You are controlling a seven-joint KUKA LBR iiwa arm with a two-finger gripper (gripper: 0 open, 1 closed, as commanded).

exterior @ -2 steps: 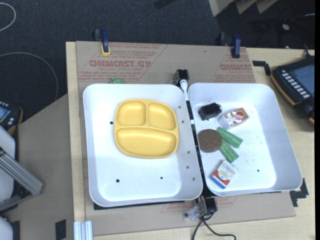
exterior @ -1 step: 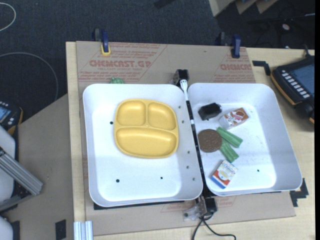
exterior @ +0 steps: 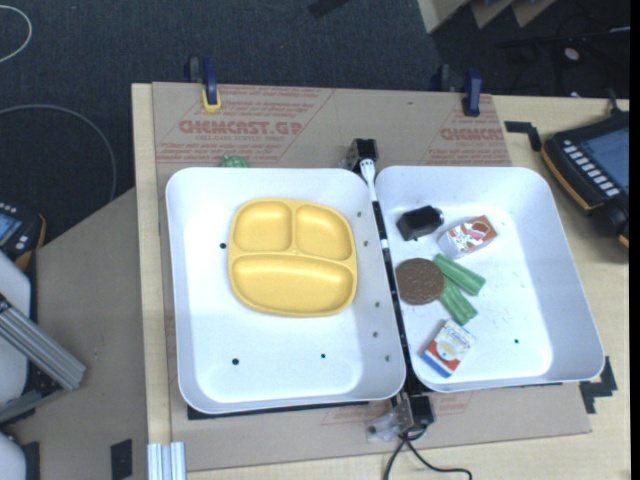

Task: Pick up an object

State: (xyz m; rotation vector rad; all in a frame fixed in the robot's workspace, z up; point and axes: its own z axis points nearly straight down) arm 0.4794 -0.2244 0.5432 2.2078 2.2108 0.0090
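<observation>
Two white bins sit side by side on the bench. The left bin (exterior: 200, 348) holds a yellow divided plate (exterior: 293, 257), lying flat near its centre. The right bin (exterior: 560, 298) carries the small objects — a black piece (exterior: 419, 221), a red-and-white packet (exterior: 468, 236), a brown disc (exterior: 420, 280), two green pieces (exterior: 459, 288) touching each other, and a small carton (exterior: 448, 348) nearest the front rim.

A brown board (exterior: 300, 118) printed CHEMCAST covers the desk (exterior: 610, 298), held at its far edge by two clamps (exterior: 208, 83). A control pendant (exterior: 598, 163) lies far right.
</observation>
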